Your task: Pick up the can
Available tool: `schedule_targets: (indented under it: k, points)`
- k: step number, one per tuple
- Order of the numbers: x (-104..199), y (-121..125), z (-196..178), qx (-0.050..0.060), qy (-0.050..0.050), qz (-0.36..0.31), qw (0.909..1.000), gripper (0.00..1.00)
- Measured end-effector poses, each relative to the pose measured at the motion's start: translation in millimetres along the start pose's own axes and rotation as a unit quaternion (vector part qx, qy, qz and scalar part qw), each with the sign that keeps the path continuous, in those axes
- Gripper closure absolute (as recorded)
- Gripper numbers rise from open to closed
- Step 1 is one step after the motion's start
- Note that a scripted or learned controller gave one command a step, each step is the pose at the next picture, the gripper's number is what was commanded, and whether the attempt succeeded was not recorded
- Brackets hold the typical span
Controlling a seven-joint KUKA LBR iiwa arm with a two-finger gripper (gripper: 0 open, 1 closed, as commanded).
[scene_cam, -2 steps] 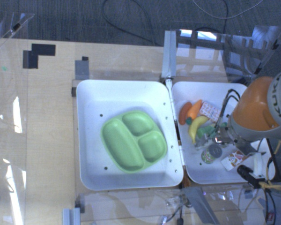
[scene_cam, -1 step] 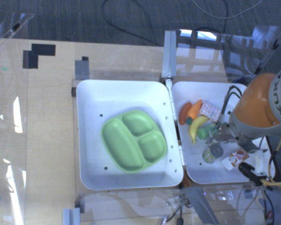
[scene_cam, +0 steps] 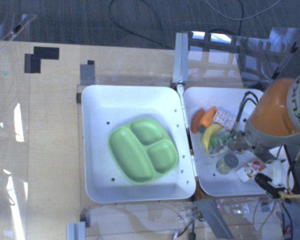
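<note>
The can [scene_cam: 227,163] stands upright at the lower middle of the right bin [scene_cam: 208,183], just below the gripper [scene_cam: 231,141], whose opening you cannot tell from here. Watch the clutter: the banana [scene_cam: 210,135] and a green item [scene_cam: 216,143] lie just above the can, a small carton [scene_cam: 250,170] to its right. You may see the gripper catch these instead, or tip the can aside

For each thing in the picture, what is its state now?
can: upright in the right bin, not held
green tray: flat in the left bin, its compartments bare
banana: lying beside the carrot
small carton: lying flat
gripper: low over the right bin, above the can
</note>
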State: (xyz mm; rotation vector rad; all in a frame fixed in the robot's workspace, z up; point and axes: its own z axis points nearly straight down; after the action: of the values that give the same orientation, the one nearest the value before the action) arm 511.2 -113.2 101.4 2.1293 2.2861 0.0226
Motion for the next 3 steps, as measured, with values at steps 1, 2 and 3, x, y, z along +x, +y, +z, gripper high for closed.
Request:
schedule_targets:
  k: [1, 2, 3]
  points:
    - [23.4, -18.2, 11.4, 0.003, -0.001, 0.09, 0.9959, 0.0]
    - [29.6, -20.2, -38.3, 0.009, 0.0, 0.144, 0.9895, 0.0]
    - [29.9, -2.8, 12.2, 0.006, 0.0, 0.132, 0.9912, 0.0]
